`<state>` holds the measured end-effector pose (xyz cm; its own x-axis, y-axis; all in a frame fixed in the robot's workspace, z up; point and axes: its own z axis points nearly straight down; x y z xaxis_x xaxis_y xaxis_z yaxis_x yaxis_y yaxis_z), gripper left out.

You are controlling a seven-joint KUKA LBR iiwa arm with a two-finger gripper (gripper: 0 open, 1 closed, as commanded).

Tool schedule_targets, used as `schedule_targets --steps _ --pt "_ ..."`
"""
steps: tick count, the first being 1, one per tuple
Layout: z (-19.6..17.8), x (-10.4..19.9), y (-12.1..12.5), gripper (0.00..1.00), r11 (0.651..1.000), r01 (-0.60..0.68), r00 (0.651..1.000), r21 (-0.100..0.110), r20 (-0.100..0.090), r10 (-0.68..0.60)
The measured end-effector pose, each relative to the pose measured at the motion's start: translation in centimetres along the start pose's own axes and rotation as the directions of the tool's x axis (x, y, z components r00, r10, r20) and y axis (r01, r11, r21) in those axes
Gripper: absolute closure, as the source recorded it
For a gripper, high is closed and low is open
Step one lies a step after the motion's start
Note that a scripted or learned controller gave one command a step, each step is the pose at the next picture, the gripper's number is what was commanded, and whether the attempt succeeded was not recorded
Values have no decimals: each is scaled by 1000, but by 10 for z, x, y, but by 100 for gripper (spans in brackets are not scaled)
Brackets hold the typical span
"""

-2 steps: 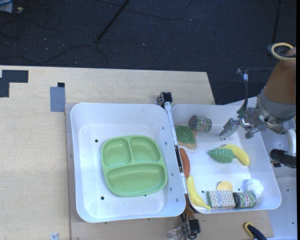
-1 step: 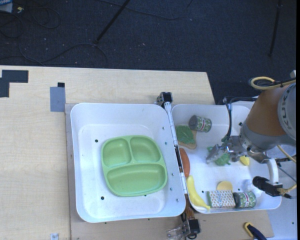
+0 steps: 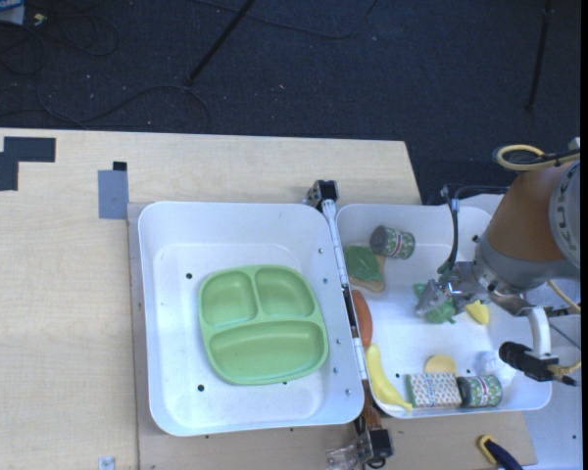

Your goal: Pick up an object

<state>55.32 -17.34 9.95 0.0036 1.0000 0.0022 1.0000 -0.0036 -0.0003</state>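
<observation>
My gripper (image 3: 437,298) is low in the right bin (image 3: 412,219), near its middle. The grey arm with its orange band reaches in from the right. A small green object (image 3: 439,312) lies right under the gripper's tip and is partly covered by it. Whether it is gripped or only lying there is unclear. A small yellow piece (image 3: 478,312) lies just to the right of it.
The right bin also holds a green can (image 3: 393,242), a green-topped piece (image 3: 364,267), an orange piece (image 3: 362,322), a banana (image 3: 384,381), a yellow lump (image 3: 439,364), a patterned box (image 3: 433,391) and a green-labelled can (image 3: 481,391). A green divided plate (image 3: 264,323) lies in the left bin (image 3: 167,262).
</observation>
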Motion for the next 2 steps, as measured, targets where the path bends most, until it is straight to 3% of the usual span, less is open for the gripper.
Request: schedule_targets --steps 1,2 --pt "10 60 92 100 1000 5 1000 -2 2 -5" --pt "-88 129 90 100 1000 7 1000 1 2 -7"
